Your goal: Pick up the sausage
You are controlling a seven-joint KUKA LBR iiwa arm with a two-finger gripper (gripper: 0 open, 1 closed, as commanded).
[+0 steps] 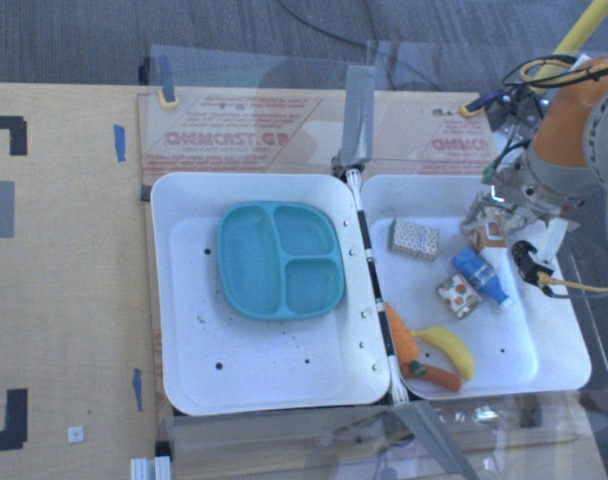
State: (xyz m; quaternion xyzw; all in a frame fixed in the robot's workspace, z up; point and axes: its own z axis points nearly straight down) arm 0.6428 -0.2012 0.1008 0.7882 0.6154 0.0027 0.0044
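Observation:
The sausage [441, 376], a short reddish-brown link, lies at the front of the right bin [559, 353], just under the banana [449, 349] and beside the carrot [403, 336]. My gripper [492, 222] hangs over the back right part of that bin, well behind the sausage and apart from it. Right at its tip sits a small brown and white item [486, 232]. The grey wrist with its orange band [567, 138] covers the gripper's upper part.
A blue bottle [481, 275], a small patterned packet [458, 295] and a speckled box [413, 239] lie mid-bin between gripper and sausage. The left bin [184, 358] holds a teal divided plate [281, 260]. A yellow cable [574, 288] trails over the right rim.

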